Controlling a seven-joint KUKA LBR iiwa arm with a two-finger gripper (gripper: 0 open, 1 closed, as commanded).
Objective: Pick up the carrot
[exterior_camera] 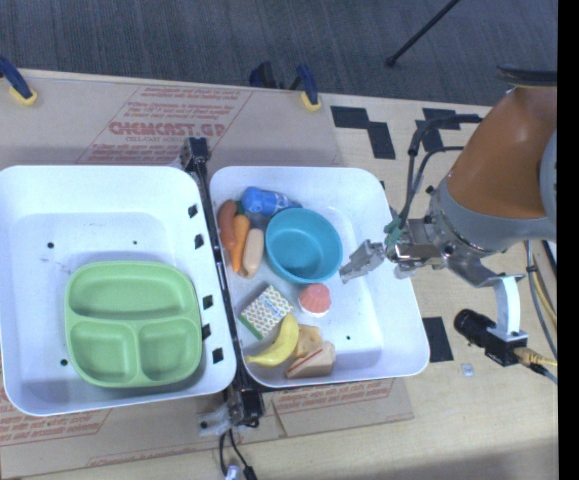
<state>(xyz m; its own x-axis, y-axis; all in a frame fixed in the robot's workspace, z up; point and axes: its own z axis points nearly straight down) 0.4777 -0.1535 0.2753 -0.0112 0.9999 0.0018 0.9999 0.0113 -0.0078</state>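
Camera view: fixed above the bench, looking down at a slant on two white bins side by side.
Carrot (239, 241): lies in the right bin (394, 298), close to that bin's left wall, its long axis running roughly top to bottom of the view.
Carrot's neighbours: a reddish-brown sausage-like piece (227, 218) touches it on the left, a pale tan oblong piece (253, 251) on the right; the blue bowl (303, 245) stands just beside these.
Other contents of the right bin: a blue object (262, 202) at the far end, a checkered packet (266, 310), a small red-topped round piece (315, 298), a banana (278, 344) and a sandwich-like toy (311, 358).
Left bin (19, 218): holds a green divided plate (134, 322).
Gripper (359, 261): over the right bin's right half, just beside the bowl's right rim, well apart from the carrot, with the bowl between them.
Claw state: cannot tell how far apart it stands; nothing visible in its hold.
Handling, as a judgement: the carrot looks like a light, stiff toy with a smooth, tapering surface that may slip.
Where to take hold: across its thicker middle, jaws closing across the short axis.
Risk: crowding neighbours on both sides leave little room for a fingertip and could be pinched along with it.
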